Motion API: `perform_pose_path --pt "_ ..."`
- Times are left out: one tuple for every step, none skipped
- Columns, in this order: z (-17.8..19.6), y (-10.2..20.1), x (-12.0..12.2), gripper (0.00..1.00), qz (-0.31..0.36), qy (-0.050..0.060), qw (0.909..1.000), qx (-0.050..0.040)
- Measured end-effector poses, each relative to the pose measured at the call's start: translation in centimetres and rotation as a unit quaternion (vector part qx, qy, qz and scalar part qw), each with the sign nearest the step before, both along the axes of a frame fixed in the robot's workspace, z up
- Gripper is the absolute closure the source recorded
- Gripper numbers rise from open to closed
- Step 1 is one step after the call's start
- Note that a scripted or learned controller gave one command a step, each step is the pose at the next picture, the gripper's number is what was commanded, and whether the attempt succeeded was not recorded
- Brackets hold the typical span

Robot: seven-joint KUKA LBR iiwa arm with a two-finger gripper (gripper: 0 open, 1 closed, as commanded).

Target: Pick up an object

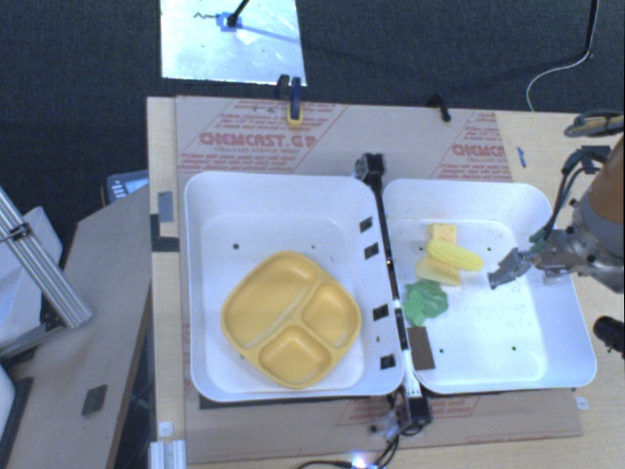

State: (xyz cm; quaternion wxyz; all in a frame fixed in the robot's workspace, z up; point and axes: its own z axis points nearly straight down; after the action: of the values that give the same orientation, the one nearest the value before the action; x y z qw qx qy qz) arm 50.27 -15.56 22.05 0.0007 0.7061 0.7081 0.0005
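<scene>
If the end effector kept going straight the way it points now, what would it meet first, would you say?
Probably the corn. The end effector points toward the picture's left, and the corn lies just ahead in the right bin. Its height above the bin is unclear, so it might pass over.

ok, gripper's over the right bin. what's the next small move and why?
Probably ease the gripper a little further to the view's left, toward the yellow corn-shaped piece. It sits just right of that piece, apart from it, with nothing between its fingers. The green leafy piece lies lower left, farther off.
</scene>
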Motion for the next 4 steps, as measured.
perform_pose_path --pt "1.1 0.0 0.1 1.0 0.001 -0.002 1.0 -0.0004" --pt "-12.8 7.4 6.2 1.0 0.003 0.004 1.0 0.0027" --pt "-2.9 10.1 14.5 1.0 0.004 -0.008 1.0 -0.0001" --pt "-3.0 24.1 13.8 1.0 0.008 -0.001 1.0 0.0032"
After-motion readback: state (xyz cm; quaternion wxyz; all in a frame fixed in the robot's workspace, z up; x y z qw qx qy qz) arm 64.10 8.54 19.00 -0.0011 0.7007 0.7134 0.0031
